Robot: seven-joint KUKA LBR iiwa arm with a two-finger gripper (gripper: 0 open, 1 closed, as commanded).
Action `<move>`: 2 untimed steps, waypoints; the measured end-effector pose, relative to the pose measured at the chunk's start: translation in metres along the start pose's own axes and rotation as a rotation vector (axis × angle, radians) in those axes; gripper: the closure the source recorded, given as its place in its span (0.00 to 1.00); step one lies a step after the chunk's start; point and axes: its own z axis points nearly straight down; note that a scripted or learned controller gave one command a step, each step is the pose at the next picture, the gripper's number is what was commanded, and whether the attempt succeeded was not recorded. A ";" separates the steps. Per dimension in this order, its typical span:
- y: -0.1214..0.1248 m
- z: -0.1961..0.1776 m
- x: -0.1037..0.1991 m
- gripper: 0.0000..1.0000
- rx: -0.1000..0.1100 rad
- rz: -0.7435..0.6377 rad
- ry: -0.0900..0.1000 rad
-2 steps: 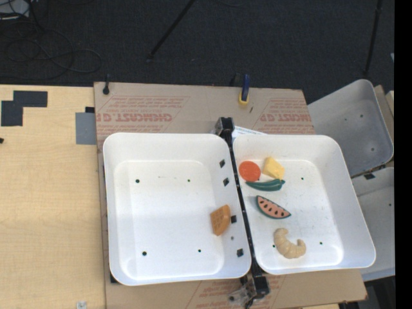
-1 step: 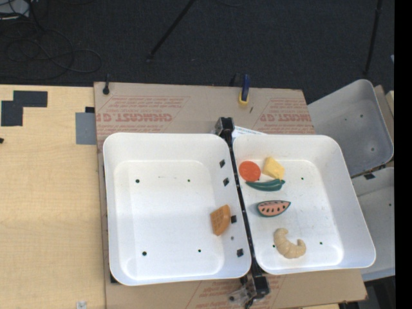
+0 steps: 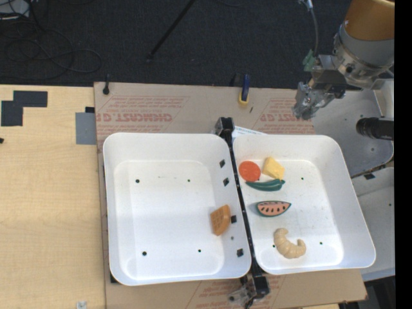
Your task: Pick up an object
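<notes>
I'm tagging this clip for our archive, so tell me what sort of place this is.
Most likely a robotics lab test bench. Two shallow white bins hold toy food such as a watermelon slice, a robot arm hangs its claw above the cardboard base, and loose cables trail over the dark floor.

Glossy smooth white plastic bins (image 3: 347,172) rest on matt brown cardboard (image 3: 161,111).

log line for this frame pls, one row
phase: pre-grasp | gripper: above bench behind right bin, holding nothing seen | right bin: tomato, cheese, green pepper, watermelon slice, croissant | left bin: bread piece
</notes>
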 end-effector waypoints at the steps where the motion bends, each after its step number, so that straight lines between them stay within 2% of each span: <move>1: 0.018 0.130 -0.047 1.00 -0.006 0.014 -0.006; 2: -0.016 0.273 -0.132 1.00 -0.002 0.019 -0.006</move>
